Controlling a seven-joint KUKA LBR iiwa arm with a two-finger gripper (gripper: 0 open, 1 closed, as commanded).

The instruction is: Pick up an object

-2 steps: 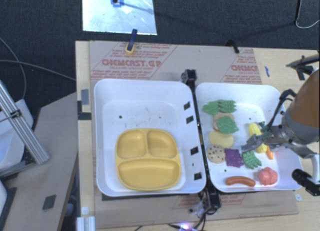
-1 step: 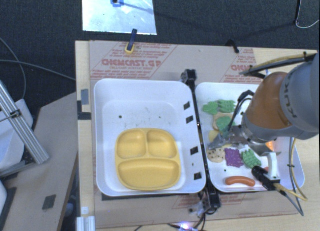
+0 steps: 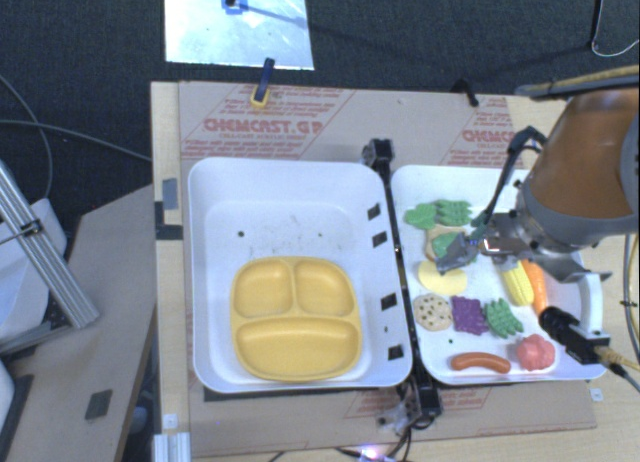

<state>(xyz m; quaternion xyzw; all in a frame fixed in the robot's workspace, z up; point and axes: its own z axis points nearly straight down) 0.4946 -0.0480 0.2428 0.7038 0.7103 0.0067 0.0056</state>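
My gripper (image 3: pixel 452 252) is low over the right white bin (image 3: pixel 590 372), at the upper left part of the heap of toy food that lies there. I cannot tell how it is set at its tip, because the dark metal parts hide this, and I see no object lifted from the bin. Just under my gripper lies a pale yellow flat piece (image 3: pixel 437 277), and a tan round piece (image 3: pixel 440 244) is just beside it, partly covered by my gripper. Beyond my gripper, toward the far wall of this bin, lie two green leafy pieces (image 3: pixel 438 214). Nearer to the front wall of the bin I see a spotted cookie (image 3: pixel 432 311), then a purple piece (image 3: pixel 467 315) beside it, and a small green piece (image 3: pixel 503 319) touching the purple one. A yellow corn (image 3: pixel 517 284) and an orange carrot (image 3: pixel 538 286) lie side by side under my wrist. At the front wall lie a red sausage (image 3: pixel 479 361) and a pink round fruit (image 3: pixel 535 351). In the left white bin (image 3: pixel 215 200) rests a yellow divided plate (image 3: pixel 295 315), well apart from my gripper. Both bins stand on the counter (image 3: pixel 330 120).
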